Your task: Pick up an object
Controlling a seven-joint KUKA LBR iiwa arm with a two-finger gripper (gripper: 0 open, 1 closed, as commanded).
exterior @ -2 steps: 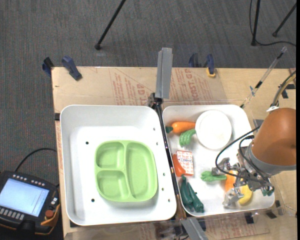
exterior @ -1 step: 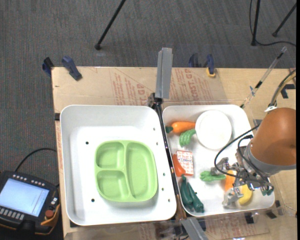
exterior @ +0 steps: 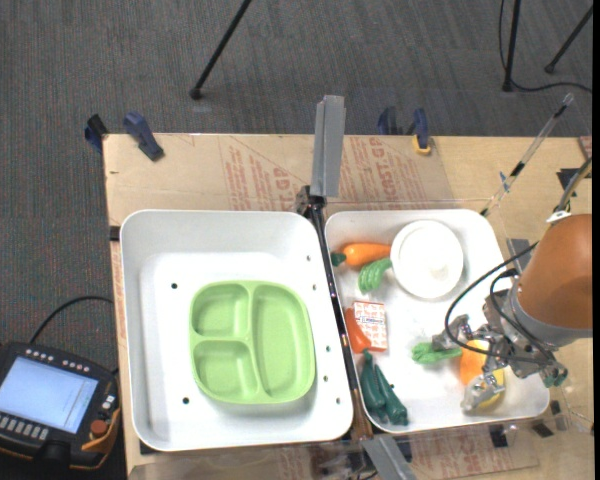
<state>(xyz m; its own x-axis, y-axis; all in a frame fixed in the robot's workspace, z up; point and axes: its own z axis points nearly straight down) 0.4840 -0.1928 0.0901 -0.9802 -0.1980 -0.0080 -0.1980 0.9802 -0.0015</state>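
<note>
The tabletop [exterior: 230, 168] carries two shallow white bins side by side. The left bin [exterior: 150, 258] holds a green divided plate [exterior: 252, 342] with three compartments, lying flat near the bin's middle. The right bin [exterior: 480, 230] holds several items: a carrot [exterior: 365, 254] with a green top at the upper left, a white round bowl [exterior: 428, 259] just beside it at the upper middle, a small red-and-white packet [exterior: 371, 326] near the left wall, a dark green item [exterior: 383, 392] below the packet at the lower left, a small green leafy piece [exterior: 435, 350] near the middle, and an orange object [exterior: 471, 361] at the lower right with a yellow-white piece [exterior: 483, 396] just below it. The arm [exterior: 565, 278] reaches in from the right, its orange band above the wrist visible over the bin's right wall. The pincer [exterior: 480, 363] sits low over the lower right part of the right bin, at the orange object, with cables looping around the wrist. Its state cannot be told: the wrist hardware and the objects overlap there, and the view does not show whether anything is clamped. Blue clamps [exterior: 140, 133] grip the far edge of the tabletop, and a teach pendant [exterior: 45, 398] lies on the floor at the lower left.
</note>
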